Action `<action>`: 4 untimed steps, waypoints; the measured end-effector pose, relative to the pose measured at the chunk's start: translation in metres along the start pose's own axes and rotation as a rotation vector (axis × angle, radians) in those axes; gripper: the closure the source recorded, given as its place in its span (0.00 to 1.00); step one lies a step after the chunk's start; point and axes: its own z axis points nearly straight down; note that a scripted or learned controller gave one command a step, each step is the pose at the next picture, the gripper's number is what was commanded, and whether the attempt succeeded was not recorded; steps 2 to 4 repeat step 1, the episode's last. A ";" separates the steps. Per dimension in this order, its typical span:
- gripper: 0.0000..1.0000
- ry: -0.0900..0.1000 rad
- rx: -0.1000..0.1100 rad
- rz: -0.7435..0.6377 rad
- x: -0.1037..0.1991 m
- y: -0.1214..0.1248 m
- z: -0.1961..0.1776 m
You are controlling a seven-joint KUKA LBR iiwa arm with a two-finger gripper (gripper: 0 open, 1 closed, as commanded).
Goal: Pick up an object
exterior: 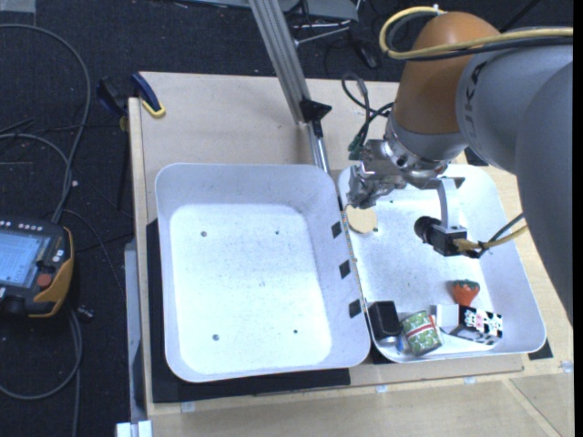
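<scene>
One pale tan object (363, 219) at 10 o'clock of right bin (510, 271), hard against wall. Gripper (364, 189) directly above, touching or nearly; jaw state: cannot tell. Risks: fingertip strikes wall, object skids, grasp closes on nothing.

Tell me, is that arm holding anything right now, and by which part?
It cannot be told. The tool sits right above a small tan piece at the right bin's left edge, but the view does not show a hold on it.
</scene>
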 end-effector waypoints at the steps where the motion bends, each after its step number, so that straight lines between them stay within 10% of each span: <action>1: 1.00 0.000 0.000 0.000 0.052 -0.002 -0.011; 4: 1.00 0.000 0.000 0.000 0.052 -0.002 -0.011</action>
